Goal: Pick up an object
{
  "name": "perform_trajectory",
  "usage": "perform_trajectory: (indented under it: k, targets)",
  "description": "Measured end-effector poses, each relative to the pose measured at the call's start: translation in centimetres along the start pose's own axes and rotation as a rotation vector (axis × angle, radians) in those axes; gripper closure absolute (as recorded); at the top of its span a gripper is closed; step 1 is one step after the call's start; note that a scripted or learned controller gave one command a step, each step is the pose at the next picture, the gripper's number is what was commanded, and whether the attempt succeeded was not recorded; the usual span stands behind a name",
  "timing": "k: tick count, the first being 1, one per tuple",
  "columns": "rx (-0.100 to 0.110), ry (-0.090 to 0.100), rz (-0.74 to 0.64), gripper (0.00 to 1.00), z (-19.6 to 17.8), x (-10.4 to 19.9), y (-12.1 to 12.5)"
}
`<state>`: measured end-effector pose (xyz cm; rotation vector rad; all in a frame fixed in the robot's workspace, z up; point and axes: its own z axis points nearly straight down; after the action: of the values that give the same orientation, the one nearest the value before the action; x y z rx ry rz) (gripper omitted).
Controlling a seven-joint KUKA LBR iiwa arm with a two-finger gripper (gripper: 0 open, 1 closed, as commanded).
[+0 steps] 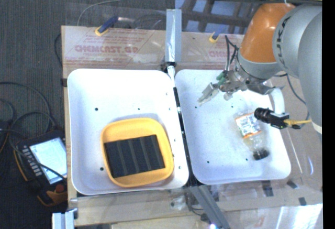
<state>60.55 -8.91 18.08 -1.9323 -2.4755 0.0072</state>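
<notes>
**Evidently, Nothing Had Been Lifted**

The gripper [214,95] hung over the upper left part of the right bin [209,144], angled down toward the bin floor. Whether it stood wide or narrow could not be told from this slanted view, since its parts ran together against the white. No object showed in its grasp. The patch of floor around it looked bare.

The nearest candidate was a clear packet [247,126] with an orange and white label. It lay flat in the same bin, to the right of the gripper in the view and nearer the camera, apart from it. A small dark piece [260,154] sat just past the packet's lower end — joined to it or separate, that could not be made out.

Farther out, across the divide, the left bin [89,86] held a yellow tray [112,133] with a black ribbed panel in its middle, well apart from the gripper.

By these signs the task stood at its early stage. The gripper had a bin under it but was lined up over nothing. What was left was nearly all of it — getting over the packet, going down, gripping it and lifting it clear of the floor.
</notes>
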Motion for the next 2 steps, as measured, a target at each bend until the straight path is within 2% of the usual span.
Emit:
perform_trajectory:
  k: [1, 2]
  targets:
    - [0.001, 0.001, -0.027, 0.00, 0.8, -5.4, -4.8]
    - [-0.002, 0.001, 0.035, 0.00, 6.6, -8.0, -7.7]
